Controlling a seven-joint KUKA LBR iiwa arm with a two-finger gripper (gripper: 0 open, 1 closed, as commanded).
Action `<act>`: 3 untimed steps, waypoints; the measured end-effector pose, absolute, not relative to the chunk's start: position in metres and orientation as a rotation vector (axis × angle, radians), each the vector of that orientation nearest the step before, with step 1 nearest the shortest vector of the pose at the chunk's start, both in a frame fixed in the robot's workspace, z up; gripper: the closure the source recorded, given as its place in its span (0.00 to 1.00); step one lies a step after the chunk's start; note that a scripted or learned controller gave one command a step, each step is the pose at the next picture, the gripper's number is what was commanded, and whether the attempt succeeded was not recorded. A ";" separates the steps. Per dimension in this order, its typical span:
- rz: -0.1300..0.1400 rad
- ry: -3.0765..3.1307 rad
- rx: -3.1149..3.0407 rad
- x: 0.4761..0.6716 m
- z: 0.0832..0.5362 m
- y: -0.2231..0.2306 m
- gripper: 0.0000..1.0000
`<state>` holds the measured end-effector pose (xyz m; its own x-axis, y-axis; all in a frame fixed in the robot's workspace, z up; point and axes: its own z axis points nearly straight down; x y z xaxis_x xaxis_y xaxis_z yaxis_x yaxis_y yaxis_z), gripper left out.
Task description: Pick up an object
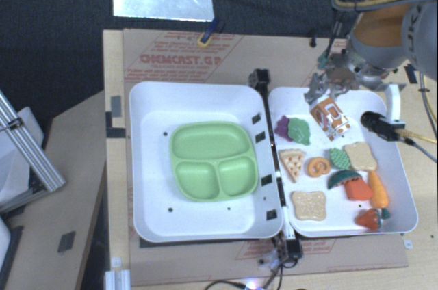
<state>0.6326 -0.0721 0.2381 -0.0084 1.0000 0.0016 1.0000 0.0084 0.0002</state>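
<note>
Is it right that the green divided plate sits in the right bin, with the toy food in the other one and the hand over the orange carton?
Not quite. The camera view shows the green plate in the left bin; the toy food lies in the right bin. The hand is over the orange carton, as you said.

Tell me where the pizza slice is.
The pizza slice lies in the right bin, near its left wall, below the purple grapes and left of the pretzel.

Left bin: green divided tray, centred.
Right bin: toy foods.
Gripper: far edge, above orange-white carton.
</note>
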 end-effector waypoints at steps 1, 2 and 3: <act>0.000 -2.229 -2.211 0.612 0.229 -0.033 1.00; 0.001 -2.228 -2.213 0.598 0.224 -0.001 1.00; -0.001 -2.222 -2.220 0.590 0.233 -0.011 1.00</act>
